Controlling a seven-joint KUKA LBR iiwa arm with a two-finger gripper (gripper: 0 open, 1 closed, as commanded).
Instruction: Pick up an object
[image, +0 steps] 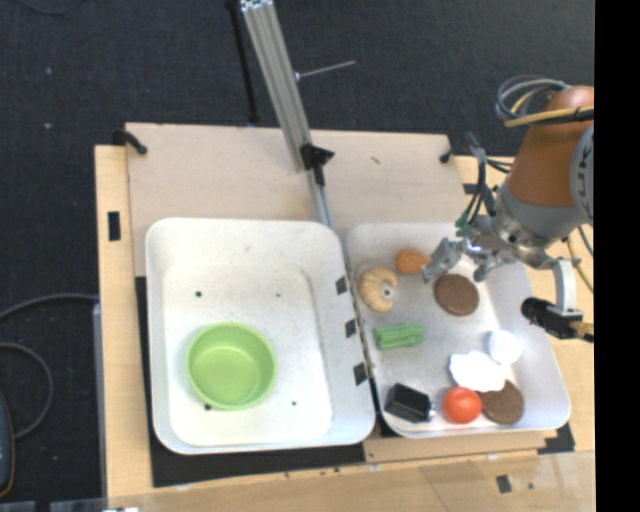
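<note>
Brown disc (456, 295) lies just below the open pincer (462, 258).

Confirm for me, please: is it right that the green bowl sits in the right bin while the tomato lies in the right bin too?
Not quite: the camera view shows the green bowl in the left bin; the tomato does lie in the right bin.

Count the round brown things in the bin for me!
2. One flat round brown disc lies near the top of the right white bin, and another round brown disc sits at the bottom right beside the red ball.
</note>
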